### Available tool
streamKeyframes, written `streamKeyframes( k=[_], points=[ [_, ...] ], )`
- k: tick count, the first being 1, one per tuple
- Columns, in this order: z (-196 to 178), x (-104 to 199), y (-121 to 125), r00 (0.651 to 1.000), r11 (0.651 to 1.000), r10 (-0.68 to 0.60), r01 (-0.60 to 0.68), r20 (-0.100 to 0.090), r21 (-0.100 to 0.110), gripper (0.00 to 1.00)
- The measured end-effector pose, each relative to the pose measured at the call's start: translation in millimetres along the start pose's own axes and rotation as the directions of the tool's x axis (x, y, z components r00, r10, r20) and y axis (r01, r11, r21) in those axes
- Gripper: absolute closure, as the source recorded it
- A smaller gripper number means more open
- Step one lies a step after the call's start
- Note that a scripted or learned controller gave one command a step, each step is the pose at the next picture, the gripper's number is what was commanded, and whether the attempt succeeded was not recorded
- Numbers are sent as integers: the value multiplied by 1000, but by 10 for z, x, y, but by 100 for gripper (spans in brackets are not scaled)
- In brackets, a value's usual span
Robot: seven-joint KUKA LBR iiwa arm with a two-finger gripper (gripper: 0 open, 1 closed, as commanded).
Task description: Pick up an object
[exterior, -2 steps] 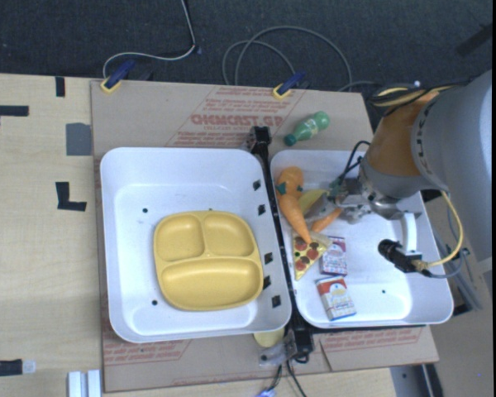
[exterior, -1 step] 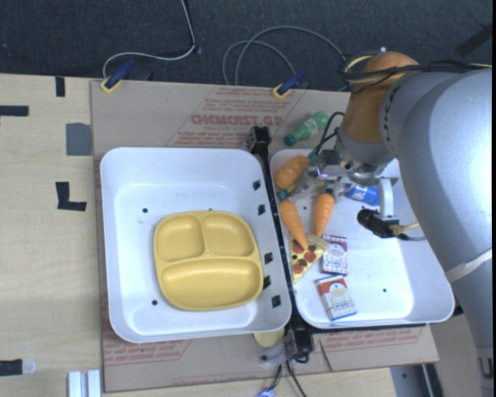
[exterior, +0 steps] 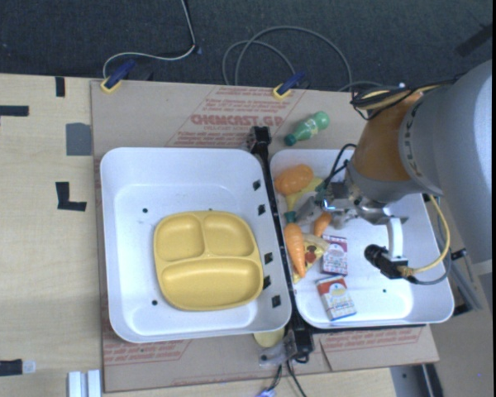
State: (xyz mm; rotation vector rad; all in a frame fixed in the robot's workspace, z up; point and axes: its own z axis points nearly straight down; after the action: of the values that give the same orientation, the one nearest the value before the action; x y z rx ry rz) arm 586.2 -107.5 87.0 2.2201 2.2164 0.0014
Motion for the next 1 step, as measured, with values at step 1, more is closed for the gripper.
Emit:
streamKeyframes(
  k=[1],
  points=[
    [33,84,646,1000,1000,-9,9,-2,28,0]
  ],
)
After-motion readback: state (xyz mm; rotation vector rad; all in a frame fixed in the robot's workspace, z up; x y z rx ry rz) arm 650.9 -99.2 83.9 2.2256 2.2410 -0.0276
